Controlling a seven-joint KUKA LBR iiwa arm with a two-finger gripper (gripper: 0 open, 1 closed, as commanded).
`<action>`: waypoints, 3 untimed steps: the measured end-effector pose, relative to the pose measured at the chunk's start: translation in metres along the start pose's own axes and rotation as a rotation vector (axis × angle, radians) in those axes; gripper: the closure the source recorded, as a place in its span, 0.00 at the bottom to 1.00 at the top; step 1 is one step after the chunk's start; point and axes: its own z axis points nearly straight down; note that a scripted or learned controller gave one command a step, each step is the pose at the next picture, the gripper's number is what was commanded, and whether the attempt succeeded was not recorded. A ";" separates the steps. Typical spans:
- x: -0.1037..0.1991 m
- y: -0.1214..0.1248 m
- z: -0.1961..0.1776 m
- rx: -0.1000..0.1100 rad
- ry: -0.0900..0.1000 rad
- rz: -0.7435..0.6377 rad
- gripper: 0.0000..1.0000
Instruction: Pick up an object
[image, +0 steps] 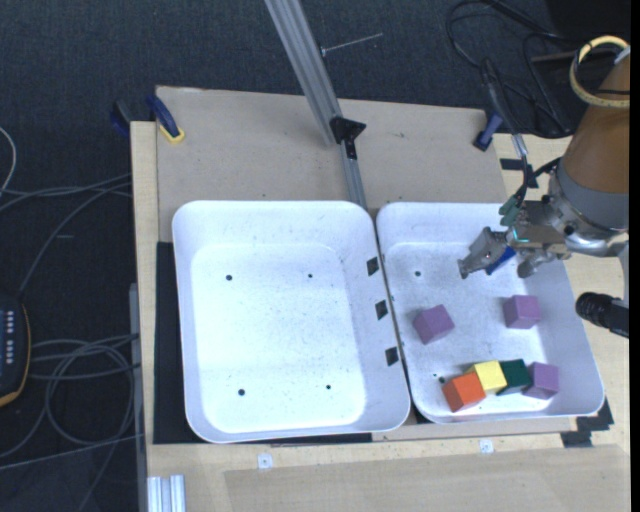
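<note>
My gripper (498, 264) hangs over the back part of the right bin (400, 225), with its fingers spread open. A small blue patch (503, 258) shows between them; I cannot tell what it is. On the bin floor below lie three purple cubes: one (433, 322) mid-left, one (522, 311) to the right, one (545, 379) at the front right. An orange block (463, 391), a yellow block (489, 376) and a green block (515, 374) sit in a row along the front wall.
The left bin (190, 300) stands beside the right one, with black clips (380, 308) on the shared rim. A slanted metal pole (320, 90) rises behind the bins. Blue clamps (165, 118) hold the board's back corners.
</note>
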 end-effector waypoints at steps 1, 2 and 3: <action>0.000 0.000 0.000 -0.001 0.000 0.000 0.00; -0.004 -0.008 0.058 0.007 0.001 0.001 0.00; 0.002 -0.010 0.102 0.006 0.001 0.001 0.00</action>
